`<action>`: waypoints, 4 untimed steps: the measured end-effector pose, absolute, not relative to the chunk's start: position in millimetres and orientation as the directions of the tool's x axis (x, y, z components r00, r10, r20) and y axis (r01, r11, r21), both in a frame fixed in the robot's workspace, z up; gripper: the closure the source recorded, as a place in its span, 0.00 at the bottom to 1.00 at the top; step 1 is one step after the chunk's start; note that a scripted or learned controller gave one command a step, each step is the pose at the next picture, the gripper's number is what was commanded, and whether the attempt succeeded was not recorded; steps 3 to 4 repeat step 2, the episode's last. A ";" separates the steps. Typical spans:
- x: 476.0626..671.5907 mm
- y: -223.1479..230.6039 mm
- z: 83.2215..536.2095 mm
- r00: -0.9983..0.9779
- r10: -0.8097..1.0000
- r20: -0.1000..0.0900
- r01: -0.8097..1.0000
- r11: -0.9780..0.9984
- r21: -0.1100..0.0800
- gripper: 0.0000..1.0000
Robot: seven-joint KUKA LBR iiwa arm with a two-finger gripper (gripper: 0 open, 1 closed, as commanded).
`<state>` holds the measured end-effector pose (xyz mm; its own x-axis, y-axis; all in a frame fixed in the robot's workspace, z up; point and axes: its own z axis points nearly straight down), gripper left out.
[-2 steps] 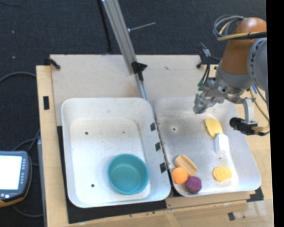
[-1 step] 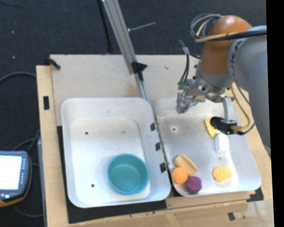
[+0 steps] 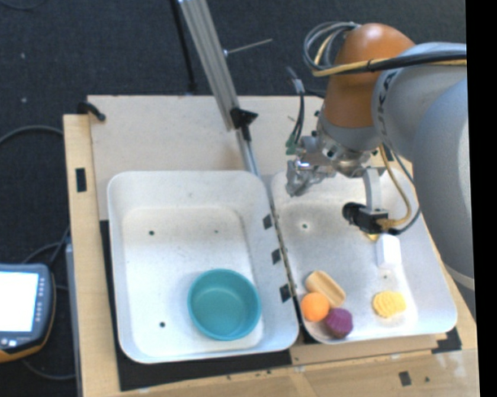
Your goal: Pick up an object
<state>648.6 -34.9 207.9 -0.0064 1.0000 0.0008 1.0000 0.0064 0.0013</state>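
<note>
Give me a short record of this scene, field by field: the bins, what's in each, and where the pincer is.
left bin: round teal plastic bowl
right bin: orange ball, purple ball, tan bread-like block, ridged yellow round piece
cluster: near front edge of right bin
pincer: over right bin's far end, apart from the objects
held: nothing seen

Robotics lab, bench [image 3: 165, 131] with white bins [image 3: 136, 238], teach pendant [image 3: 20, 311], cables
</note>
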 end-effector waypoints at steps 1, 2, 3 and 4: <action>656.2 20.6 206.2 -0.008 1.000 0.001 1.000 0.008 0.001 1.00; 663.7 76.1 227.9 -0.008 1.000 0.002 1.000 0.008 0.003 1.00; 663.7 76.1 227.9 -0.008 1.000 0.002 1.000 0.008 0.003 1.00; 663.7 76.1 227.9 -0.008 1.000 0.002 1.000 0.008 0.003 1.00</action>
